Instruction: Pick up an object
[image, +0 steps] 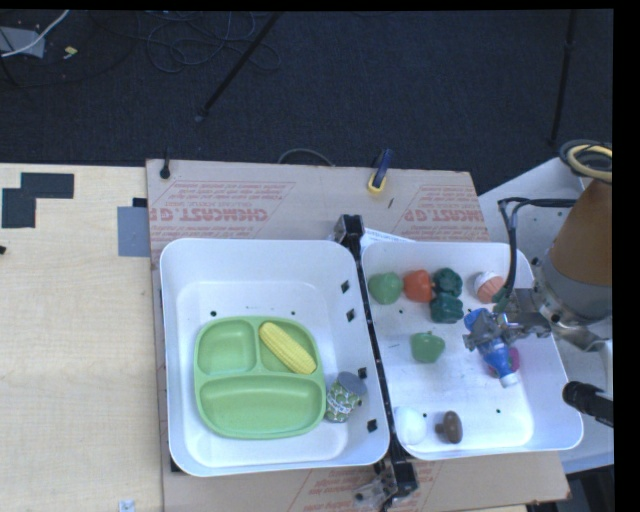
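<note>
Claw (492, 330) seen low over right bin (540, 425); finger state cannot be told. Just beneath it, a blue bottle (499, 358) is lying. Counted in that bin: three green pieces, one orange, one pinkish, one white, one brown. In left bin (200, 270): one green divided plate (255, 405), one corn cob (288, 347), one small patterned item (343, 397). Cardboard underlay (250, 205) on wooden bench; dark carpet beyond.
</note>
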